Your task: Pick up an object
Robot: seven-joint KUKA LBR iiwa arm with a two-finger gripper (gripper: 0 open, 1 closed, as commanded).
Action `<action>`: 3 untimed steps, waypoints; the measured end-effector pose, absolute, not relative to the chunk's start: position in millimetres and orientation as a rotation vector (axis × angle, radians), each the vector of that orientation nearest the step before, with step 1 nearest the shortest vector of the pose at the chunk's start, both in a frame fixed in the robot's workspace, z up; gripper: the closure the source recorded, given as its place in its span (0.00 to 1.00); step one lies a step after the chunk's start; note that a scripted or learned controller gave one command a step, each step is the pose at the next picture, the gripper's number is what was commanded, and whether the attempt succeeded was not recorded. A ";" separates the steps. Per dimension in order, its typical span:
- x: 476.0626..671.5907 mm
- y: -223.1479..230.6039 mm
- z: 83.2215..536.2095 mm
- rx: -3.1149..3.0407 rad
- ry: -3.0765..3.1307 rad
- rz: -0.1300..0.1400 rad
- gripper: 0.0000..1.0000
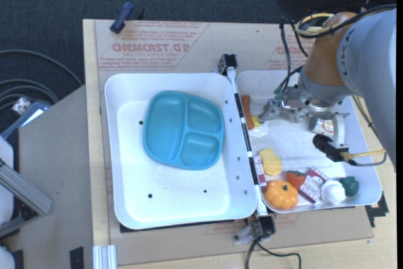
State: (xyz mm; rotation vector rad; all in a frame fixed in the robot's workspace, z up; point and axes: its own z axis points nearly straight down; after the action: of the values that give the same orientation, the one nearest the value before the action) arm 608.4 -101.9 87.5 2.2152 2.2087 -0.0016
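Two shallow white plastic bins sit side by side on the bench; I refer to them as the left bin (126,198) and the right bin (368,189). From my remote station I see the grey arm with its orange band (324,57) reaching in from the right and covering the upper part of the right bin. Its gripper (302,109) hangs low over that bin's upper half. Whether the gripper is spread or pressed together I cannot tell, as the arm body and cabling hide it.

A light-blue plastic divided plate (184,129) with three compartments lies flat in the left bin, slightly above centre, with its longer axis running from upper left to lower right.

Candidate objects all lie in the right bin. An orange elongated toy, possibly a carrot (247,111), lies against the left wall with its long axis running along the wall, top to bottom. A yellow corn-like block (271,162) lies below it, near the same wall. An orange toy pumpkin with a green stem (281,193) sits at the bottom-left corner. A small red toy (296,178) is just beside the pumpkin. A red-and-white packet (313,184), a white round item (332,192) and a dark green item (349,186) follow in a row along the bottom wall.
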 end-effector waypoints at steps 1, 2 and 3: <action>636.9 -106.3 86.0 2.217 2.219 0.001 0.00; 666.3 -91.7 84.9 2.223 2.223 -0.002 0.00; 642.1 -91.2 85.3 2.221 2.223 -0.002 0.00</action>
State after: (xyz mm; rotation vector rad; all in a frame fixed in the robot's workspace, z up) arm 642.1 -91.2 85.3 2.2213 2.2229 -0.0018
